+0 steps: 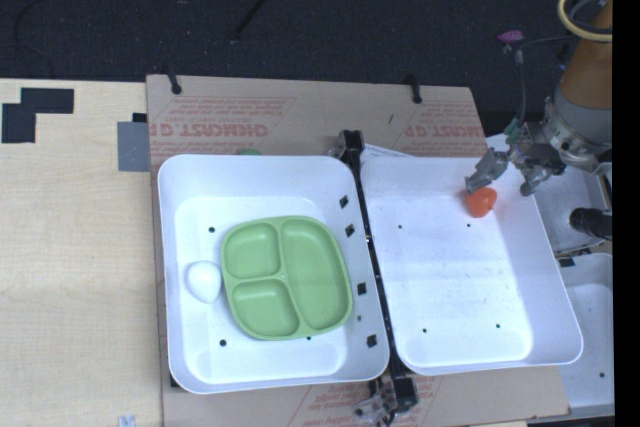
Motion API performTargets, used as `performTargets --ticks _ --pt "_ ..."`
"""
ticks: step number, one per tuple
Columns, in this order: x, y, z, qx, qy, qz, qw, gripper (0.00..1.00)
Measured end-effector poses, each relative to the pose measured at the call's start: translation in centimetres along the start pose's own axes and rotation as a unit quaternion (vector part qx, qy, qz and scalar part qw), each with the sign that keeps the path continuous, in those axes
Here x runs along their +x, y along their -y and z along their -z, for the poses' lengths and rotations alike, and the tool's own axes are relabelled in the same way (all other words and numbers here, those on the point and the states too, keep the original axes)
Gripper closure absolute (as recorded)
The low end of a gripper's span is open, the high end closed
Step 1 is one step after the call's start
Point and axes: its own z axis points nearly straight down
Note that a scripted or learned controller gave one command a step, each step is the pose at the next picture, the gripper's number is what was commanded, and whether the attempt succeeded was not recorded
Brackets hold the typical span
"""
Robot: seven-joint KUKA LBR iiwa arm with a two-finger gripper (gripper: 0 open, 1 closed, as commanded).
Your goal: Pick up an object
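Note:
A small orange-red object [481, 202] lies in the right bin [470, 315], near its far right corner. My gripper [507, 178] hangs over that bin's far right rim, open, with its two fingers spread apart. The left finger [484, 172] points down just above the orange object, and nothing sits between the fingers. In the left bin [190, 185] rests a green three-compartment plate [286, 276], and a white egg-shaped object [204, 280] sits against the plate's left edge.
Both bins stand on a cardboard sheet [270, 120] over a light wooden bench [70, 265]. A black divider with clips [366, 255] runs between the bins. The arm's grey wrist with its orange band [585, 65] rises at the right.

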Motion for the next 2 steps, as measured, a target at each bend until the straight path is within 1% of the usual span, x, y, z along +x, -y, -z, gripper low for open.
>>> performTargets --ticks 1,2 --pt "0.0 -0.2 0.8 -0.006 0.001 0.001 1.0 0.0" --pt "-0.3 -0.2 -5.6 -0.004 0.001 0.001 1.0 0.0"
